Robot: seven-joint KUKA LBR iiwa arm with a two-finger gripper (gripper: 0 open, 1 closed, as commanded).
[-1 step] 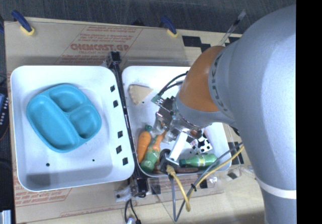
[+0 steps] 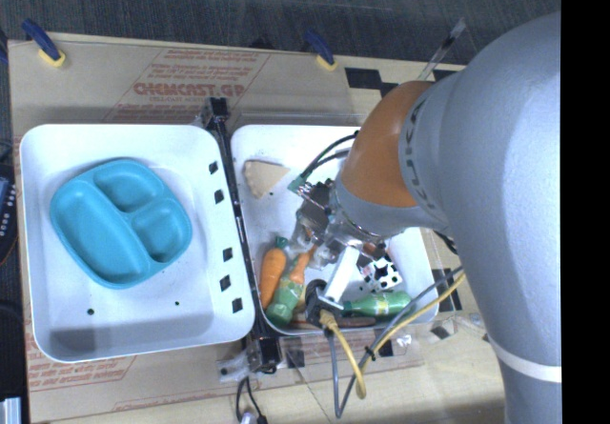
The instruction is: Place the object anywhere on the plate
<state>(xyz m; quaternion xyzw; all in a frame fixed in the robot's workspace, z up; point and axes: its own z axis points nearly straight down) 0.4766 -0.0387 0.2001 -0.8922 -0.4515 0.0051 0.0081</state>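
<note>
1. Two shallow white plastic bins sit side by side on a cardboard-covered counter [image 2: 181,79]: the left bin [image 2: 57,317] fills the left half of the frame, and the right bin [image 2: 276,141] lies at centre, largely covered by the arm.
2. Lying in the left bin, toward its upper left, is a light-blue plastic plate with three compartments [image 2: 121,220]; nothing rests on it.
3. The grey arm with the orange band [image 2: 381,160] enters from the right of the frame and reaches down over the right bin.
4. The end effector [image 2: 319,255] hangs low over the lower part of the right bin, among the objects there; how its fingers are set cannot be told from this view.
5. An orange toy carrot [image 2: 273,271] lies in the lower left part of the right bin, just left of the end effector, beside a green item [image 2: 285,299] below it.
6. A green bottle-shaped object [image 2: 379,303] lies on its side at the bin's lower right, just below a small white block with black dots [image 2: 383,272].
7. A pale tan wedge-shaped piece [image 2: 264,177] rests in the upper left of the right bin, apart from the other objects.
8. Two blue clamps [image 2: 44,41] and [image 2: 320,48] grip the counter's top edge.
9. Yellow and black cables [image 2: 348,365] trail toward the bottom of the frame.
</note>
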